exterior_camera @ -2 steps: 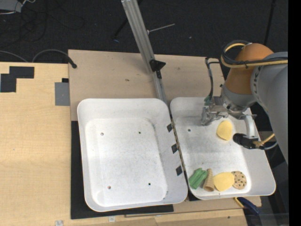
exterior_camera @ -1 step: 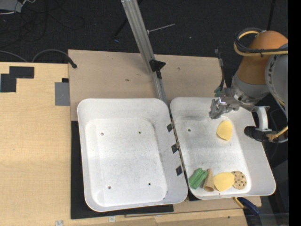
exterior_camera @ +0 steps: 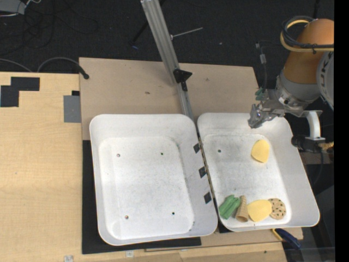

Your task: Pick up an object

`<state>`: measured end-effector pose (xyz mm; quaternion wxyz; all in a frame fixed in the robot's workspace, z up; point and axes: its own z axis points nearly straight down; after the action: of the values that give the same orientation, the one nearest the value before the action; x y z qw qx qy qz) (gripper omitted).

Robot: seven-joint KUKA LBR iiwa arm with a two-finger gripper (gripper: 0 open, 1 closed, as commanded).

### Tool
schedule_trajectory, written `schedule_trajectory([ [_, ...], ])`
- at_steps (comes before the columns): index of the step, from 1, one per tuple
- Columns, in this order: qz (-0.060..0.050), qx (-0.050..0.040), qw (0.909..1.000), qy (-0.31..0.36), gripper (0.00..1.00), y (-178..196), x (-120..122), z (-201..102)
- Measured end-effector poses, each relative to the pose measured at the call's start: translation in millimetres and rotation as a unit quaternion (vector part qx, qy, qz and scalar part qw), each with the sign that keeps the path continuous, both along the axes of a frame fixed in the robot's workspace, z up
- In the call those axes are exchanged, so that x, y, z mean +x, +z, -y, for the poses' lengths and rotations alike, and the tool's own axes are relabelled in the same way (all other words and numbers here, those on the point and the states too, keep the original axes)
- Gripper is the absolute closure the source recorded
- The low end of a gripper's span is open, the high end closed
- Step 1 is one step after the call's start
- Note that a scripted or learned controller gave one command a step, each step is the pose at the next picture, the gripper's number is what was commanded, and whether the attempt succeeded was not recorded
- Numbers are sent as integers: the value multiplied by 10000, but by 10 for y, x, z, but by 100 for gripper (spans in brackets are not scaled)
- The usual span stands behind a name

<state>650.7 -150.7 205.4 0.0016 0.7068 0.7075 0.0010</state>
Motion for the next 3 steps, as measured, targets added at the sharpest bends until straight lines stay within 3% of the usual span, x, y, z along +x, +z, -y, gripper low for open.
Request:
schedule_trajectory([
  [1,-2,1,10000,2,100,432,10,-20],
  [3,-45,17,10000,11,100,371,-273,-964],
])
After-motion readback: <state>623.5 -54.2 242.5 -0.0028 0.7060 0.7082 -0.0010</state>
